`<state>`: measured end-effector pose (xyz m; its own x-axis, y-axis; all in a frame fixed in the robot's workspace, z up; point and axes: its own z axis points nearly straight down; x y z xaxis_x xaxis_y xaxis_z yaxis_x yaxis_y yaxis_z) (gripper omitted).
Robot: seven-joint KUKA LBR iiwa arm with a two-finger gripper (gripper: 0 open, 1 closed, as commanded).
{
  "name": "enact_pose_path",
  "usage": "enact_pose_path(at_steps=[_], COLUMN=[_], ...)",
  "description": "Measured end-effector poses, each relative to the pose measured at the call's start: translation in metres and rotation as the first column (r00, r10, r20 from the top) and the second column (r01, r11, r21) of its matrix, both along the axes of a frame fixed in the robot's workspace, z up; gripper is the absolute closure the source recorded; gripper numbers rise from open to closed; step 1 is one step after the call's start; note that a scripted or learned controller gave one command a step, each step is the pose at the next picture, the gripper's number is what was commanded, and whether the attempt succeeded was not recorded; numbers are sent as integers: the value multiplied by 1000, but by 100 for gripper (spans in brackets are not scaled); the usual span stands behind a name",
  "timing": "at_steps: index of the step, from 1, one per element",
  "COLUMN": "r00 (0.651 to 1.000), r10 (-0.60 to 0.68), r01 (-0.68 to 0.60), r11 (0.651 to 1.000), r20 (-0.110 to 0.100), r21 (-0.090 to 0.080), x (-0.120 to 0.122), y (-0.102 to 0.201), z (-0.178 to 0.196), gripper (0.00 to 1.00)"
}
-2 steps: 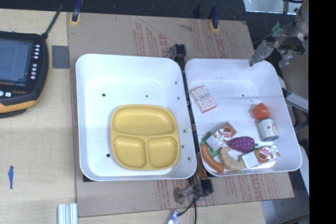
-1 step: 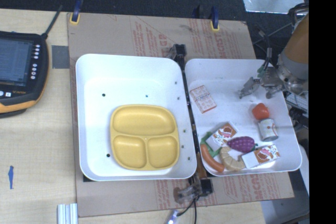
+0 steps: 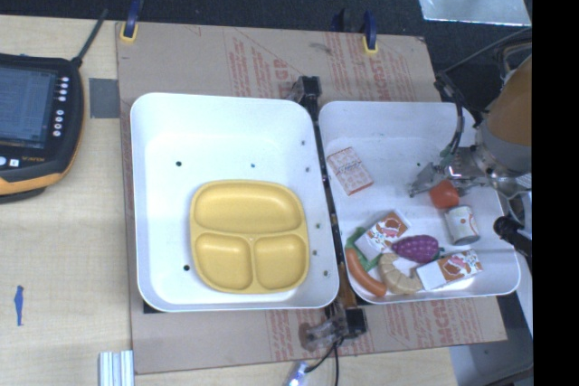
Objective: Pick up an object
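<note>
The desk [image 3: 54, 285] is light wood with a big sheet of cardboard [image 3: 271, 59] clamped on top, and the two white bins sit side by side on that. The left bin [image 3: 163, 131] has just a yellow divided plate [image 3: 251, 236] in it, three compartments, lying toward the near side. The right bin [image 3: 389, 127] holds all the small stuff: a little printed packet [image 3: 349, 170] up near the divider, then along the near edge a carton [image 3: 382, 233], a purple bunch of grapes [image 3: 416, 248], a hot dog [image 3: 364, 275], another small carton [image 3: 457, 268] and a small white can [image 3: 461, 224].

The arm [image 3: 508, 117] comes in from the right, and its tool [image 3: 443, 185] is down in the right bin, right over a small red-orange object [image 3: 444, 194]. It's touching or just above that, but can't tell if it's clenched or released.

Off to the left there's a teach pendant [image 3: 36, 122] with an orange rim.
</note>
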<state>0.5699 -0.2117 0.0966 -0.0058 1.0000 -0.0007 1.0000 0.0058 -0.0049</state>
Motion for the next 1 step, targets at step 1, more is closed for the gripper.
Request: enact_pose_path(at_steps=[1], r00=[1000], r10=[3], r01=[-3], r11=[1000], r20=[0], r21=[-2], x=[1], y=[-1], z=[11], gripper=[100])
